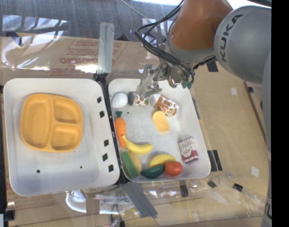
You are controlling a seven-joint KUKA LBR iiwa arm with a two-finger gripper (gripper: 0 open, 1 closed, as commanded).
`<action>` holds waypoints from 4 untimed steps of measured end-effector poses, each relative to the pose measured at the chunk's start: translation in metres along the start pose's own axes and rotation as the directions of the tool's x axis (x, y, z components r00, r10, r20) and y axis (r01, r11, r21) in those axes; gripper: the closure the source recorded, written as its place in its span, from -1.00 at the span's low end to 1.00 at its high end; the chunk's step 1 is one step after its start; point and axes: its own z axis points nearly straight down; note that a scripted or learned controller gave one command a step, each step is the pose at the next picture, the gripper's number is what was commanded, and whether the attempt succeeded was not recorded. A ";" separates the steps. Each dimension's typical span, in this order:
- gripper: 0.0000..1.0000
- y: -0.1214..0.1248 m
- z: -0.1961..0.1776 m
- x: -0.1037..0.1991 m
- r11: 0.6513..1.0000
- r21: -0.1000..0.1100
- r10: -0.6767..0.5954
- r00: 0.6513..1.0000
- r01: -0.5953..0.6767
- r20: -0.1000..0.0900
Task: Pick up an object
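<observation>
Arm (239, 32): grey with an orange band, reaching in from the right, over the far edge of the right bin.
Gripper (145, 91): metal fingers pointing down at the far end of the right bin (201, 145); whether they are spread or closed, cannot tell; nothing seen between them.
Carton (141, 100): small, orange and white, directly under the fingertips, touching or just below them.
Dark item (131, 98): just left of the gripper, beside the carton.
Egg (119, 100): white, further left of the gripper, against the bin's left wall.
Packet (165, 107): orange and white, tilted, just right of and nearer than the gripper.
Yellow piece (161, 122): nearer than the gripper, next to the packet.
Carrot (120, 128): left of and nearer than the gripper, along the left wall.
Banana (137, 148): well nearer than the gripper, mid-bin.
Red box (188, 150): well nearer and right of the gripper, by the right wall.
Lemon (161, 159), tomato (173, 168), green vegetable (152, 171): clustered in the near end, well apart from the gripper.
Left bin (21, 174): well left of the gripper, holding a yellow tray (51, 122) with three compartments.
</observation>
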 end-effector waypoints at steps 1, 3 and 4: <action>1.00 -0.037 -0.042 0.035 0.925 0.006 -0.379 0.925 0.379 0.004; 1.00 -0.078 0.081 0.029 0.458 -0.017 -0.889 0.458 0.889 0.001; 1.00 -0.095 0.072 0.069 -0.209 -0.005 -0.978 -0.209 0.978 0.003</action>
